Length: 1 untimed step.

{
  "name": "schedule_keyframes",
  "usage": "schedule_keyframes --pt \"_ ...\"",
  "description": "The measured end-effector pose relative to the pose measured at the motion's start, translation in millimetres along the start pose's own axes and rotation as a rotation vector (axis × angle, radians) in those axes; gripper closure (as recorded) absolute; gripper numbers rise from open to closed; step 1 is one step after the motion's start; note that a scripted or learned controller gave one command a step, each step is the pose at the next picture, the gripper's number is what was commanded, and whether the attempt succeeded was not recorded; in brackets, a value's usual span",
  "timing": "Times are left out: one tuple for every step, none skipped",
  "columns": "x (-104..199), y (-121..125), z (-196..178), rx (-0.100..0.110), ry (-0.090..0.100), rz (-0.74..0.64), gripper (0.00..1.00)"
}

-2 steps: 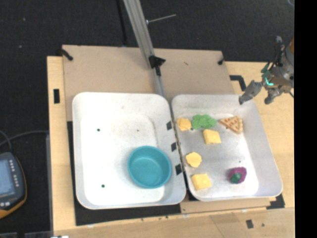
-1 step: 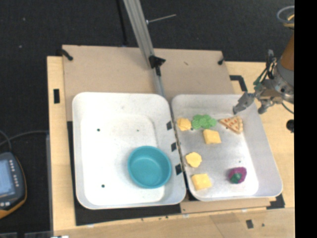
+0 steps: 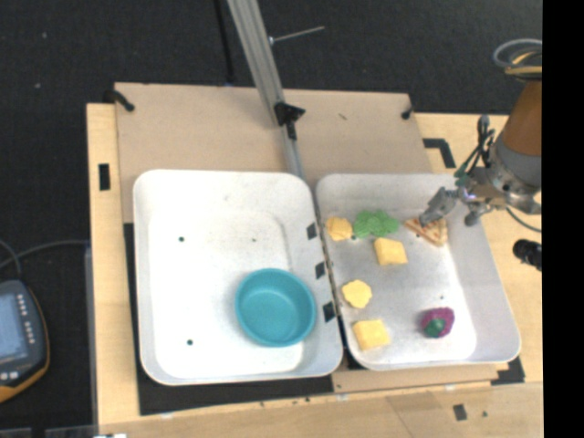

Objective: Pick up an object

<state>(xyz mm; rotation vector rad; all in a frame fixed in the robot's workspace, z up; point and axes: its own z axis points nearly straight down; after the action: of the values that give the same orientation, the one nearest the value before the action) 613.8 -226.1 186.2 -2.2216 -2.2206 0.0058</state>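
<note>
My gripper [image 3: 457, 210] hangs over the upper right corner of the right bin [image 3: 412, 286], fingers spread open with nothing between them. Just below its left finger [image 3: 440, 204] lies a tan and orange wedge [image 3: 429, 232]. Further left in that bin rest a green lump [image 3: 375, 224] and several yellow pieces, among them a block [image 3: 391, 252] near the middle and another [image 3: 370, 334] at the front. A purple item with a green top [image 3: 438, 322] sits at the front right.
The left bin [image 3: 201, 245] holds a blue bowl [image 3: 276, 307] near its front right corner. A slanted metal pole [image 3: 263, 62] rises from behind the bins. A handheld pendant [image 3: 18, 331] lies at the far left, off the bench.
</note>
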Motion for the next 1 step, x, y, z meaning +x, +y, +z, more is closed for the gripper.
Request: schedule_keyframes --pt "6.2 5.1 57.6 0.001 0.001 -0.003 0.00"
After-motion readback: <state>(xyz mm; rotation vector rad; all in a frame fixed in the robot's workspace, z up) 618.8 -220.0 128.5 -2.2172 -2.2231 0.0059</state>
